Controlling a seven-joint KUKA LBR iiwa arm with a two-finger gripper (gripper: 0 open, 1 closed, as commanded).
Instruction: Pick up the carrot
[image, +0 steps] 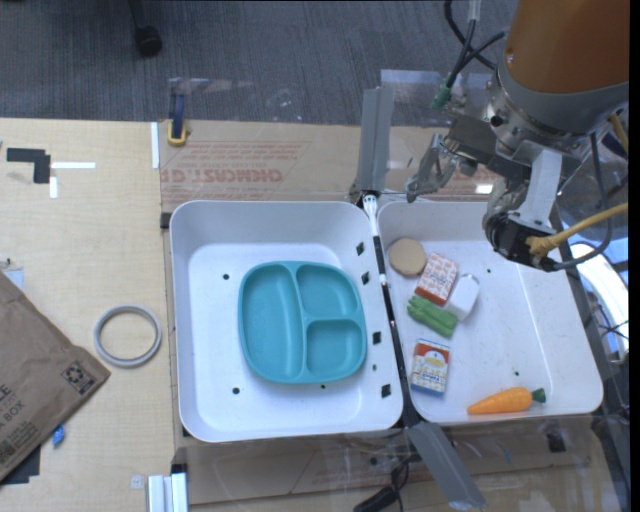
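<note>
Well, carrot (505, 400) against bin's (570, 330) near rim

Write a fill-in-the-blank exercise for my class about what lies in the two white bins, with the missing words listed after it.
1. The carrot lies in the ____ bin as the camera sees it.
2. The divided plate in the other bin is ____ in colour.
3. That plate has ____ compartments.
4. The carrot lies near the bin's ____ edge, the one closest to the camera.

Missing words: right; teal; three; front
</note>
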